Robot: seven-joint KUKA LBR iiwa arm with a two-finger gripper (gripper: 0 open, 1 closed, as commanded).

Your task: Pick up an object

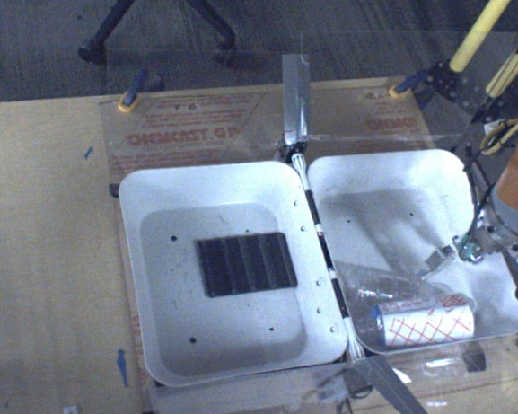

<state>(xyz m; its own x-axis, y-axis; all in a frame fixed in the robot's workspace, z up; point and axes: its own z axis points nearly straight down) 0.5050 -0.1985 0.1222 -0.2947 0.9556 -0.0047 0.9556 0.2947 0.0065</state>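
A dark ribbed rectangular pad (246, 264) lies flat in the middle of the left bin (151, 211). In the right bin (374, 182), a white cylinder with a red crosshatch pattern (428, 323) lies on its side against the near wall. A clear plastic piece (383, 287) rests just above and left of it. My gripper (439, 260) reaches in from the right edge, low over the right bin's right half. It sits just above the cylinder and to the right of the clear piece. Nothing visible is held in it.
The bins sit side by side on a wooden bench (48, 265) with a divider rail (321, 241) between them. Cables and a yellow rod (490, 15) stand at the back right. A metal post (296, 99) rises behind the bins' joint.
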